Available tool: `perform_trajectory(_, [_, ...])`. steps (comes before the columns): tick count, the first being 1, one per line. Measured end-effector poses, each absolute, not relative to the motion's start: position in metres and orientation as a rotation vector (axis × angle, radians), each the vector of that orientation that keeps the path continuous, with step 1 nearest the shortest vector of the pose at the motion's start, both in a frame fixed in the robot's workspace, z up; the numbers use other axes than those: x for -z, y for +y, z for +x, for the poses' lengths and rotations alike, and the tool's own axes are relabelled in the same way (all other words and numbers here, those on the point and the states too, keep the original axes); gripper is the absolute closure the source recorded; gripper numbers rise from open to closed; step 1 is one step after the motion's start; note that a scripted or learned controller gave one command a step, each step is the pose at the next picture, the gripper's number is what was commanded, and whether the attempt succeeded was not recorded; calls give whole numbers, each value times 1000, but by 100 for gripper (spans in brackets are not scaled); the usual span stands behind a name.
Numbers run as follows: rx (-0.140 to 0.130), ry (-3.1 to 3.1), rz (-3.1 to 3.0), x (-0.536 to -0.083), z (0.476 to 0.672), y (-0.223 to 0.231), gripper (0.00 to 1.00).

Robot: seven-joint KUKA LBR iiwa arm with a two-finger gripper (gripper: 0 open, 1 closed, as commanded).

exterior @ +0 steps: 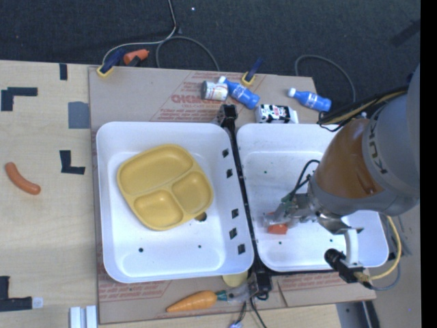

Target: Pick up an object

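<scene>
Underneath: cardboard (171, 101) (printed), wooden bench (41, 135), dark carpet (273, 19).

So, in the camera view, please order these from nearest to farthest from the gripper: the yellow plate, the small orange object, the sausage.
Gripper reference:
1. Small orange object, right bin, just beneath it.
2. Yellow plate, left bin.
3. Sausage, far left on the bench.

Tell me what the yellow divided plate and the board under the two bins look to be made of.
The yellow three-compartment plate looks like moulded plastic: uniform colour, rounded ridges, soft sheen. The brown board under the white bins looks like cardboard: matte, flat, with red printed lettering.
</scene>
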State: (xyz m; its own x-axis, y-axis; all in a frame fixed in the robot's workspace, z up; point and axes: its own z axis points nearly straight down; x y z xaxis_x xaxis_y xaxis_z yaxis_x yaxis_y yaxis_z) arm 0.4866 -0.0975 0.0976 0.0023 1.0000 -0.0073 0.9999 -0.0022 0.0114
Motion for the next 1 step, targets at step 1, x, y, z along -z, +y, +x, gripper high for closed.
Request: perform_trajectory(1, [-11, 2227, 2209, -190, 509, -45, 100])
